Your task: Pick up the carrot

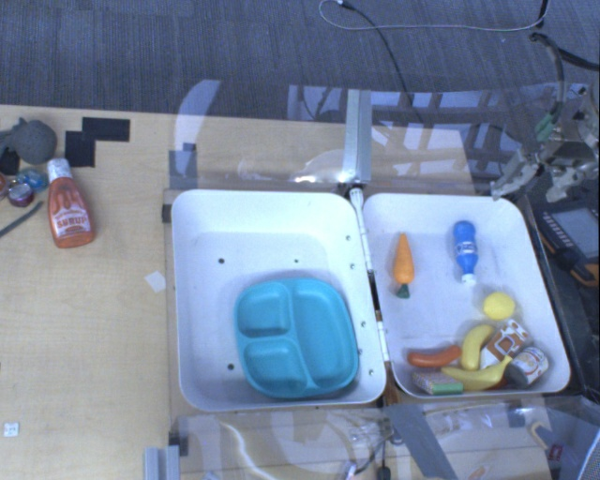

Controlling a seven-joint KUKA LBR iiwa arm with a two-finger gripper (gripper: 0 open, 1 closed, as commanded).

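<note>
Tapered orange carrot (403, 263) w/ green tip lies alone in right bin (534, 272). Smooth blue bottle (465, 249) nearby. Gripper (539, 155) at bin's corner, grip state can't tell.

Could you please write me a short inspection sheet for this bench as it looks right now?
Surface: light wooden bench bearing a left white bin and a right white bin.
Job's things: orange carrot with green tip lying free in the right bin's upper left part.
Clutter: blue bottle, yellow lemon, yellow banana, red sausage and small packets in the right bin; turquoise three-compartment tray in the left bin; red ketchup bottle on the bench.
Gripper: at the right bin's upper right corner, above the rim; state unclear.
Cables: black cable on the floor.
Surroundings: grey carpet.
</note>
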